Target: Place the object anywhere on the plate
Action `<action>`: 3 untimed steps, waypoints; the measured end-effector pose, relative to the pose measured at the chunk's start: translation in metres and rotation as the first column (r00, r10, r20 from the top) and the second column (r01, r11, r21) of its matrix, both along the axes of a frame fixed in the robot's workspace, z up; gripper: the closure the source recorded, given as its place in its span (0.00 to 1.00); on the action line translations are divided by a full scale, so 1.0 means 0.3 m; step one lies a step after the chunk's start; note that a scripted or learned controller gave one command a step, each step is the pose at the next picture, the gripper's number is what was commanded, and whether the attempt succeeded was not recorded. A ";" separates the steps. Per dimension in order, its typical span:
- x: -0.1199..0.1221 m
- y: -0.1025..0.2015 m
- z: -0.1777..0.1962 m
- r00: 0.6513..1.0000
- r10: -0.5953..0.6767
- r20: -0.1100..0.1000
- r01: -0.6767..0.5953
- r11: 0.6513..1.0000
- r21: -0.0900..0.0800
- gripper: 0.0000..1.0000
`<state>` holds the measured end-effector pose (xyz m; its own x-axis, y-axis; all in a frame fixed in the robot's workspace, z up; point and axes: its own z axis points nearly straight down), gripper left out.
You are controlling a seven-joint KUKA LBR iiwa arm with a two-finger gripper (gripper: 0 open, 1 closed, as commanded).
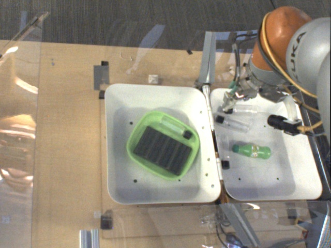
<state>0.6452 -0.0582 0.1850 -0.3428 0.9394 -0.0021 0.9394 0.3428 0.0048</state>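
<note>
Gripper (231,98) is positioned low in right bin (305,190); finger state cannot be told. Green bottle (251,151) is seen lying nearby, untouched, beside a clear tube (235,122). Green plate (135,137) in left bin (116,185) is unloaded; pick and placement are judged outstanding

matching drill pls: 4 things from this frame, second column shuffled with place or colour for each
Things:
1. green plate
2. green bottle
3. clear tube
4. hand

Descriptions:
A. lies on its side in the right bin
B. sits in the left bin, dark ridged insert inside
C. over the right bin's upper left corner
D. transparent, black cap, right bin, above the bottle

Pairs: 1-B, 2-A, 3-D, 4-C
</note>
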 end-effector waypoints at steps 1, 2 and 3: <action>0.021 0.112 0.022 0.965 0.261 0.002 -0.261 0.965 -0.001 1.00; 0.028 0.116 0.064 0.965 0.263 0.010 -0.263 0.965 -0.002 1.00; 0.034 0.121 0.105 0.964 0.266 0.017 -0.266 0.964 -0.004 1.00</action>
